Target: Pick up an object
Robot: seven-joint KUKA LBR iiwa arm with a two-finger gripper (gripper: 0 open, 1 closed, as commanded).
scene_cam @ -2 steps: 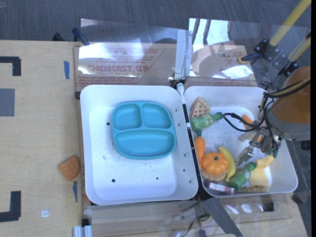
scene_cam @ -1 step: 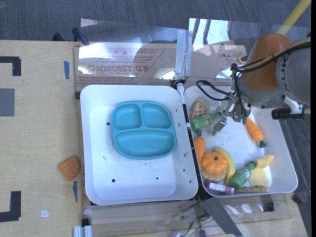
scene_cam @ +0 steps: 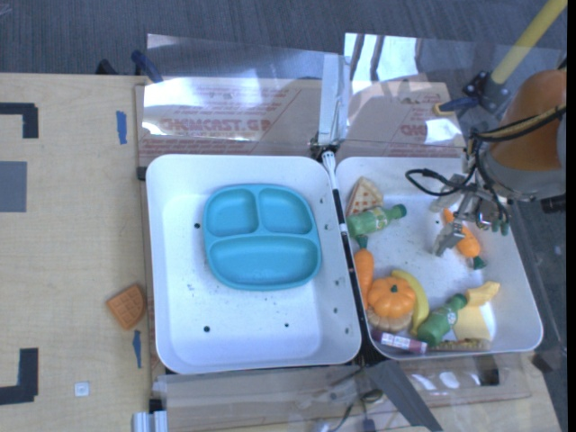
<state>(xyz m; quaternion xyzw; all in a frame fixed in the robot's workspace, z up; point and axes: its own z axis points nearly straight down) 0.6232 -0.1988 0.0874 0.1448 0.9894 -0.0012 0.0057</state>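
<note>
Gripper: metal two-finger gripper (scene_cam: 455, 229) low in the right white bin (scene_cam: 522, 282); whether the jaws are parted or closed on anything cannot be told.
Task's thing: small orange plastic carrot with green tip (scene_cam: 468, 246) lies just beside the jaws, touching or nearly so.
Long axis: slanted, green end pointing lower right, away from the jaws.

Red print runs across the clear panel (scene_cam: 229, 120) behind the left bin (scene_cam: 171, 268); it is glare-washed and seems to read "CHOMCAST", though the letters are not sure. Fainter red print on the clear panel (scene_cam: 405, 120) behind the right bin (scene_cam: 526, 309) cannot be read.
</note>
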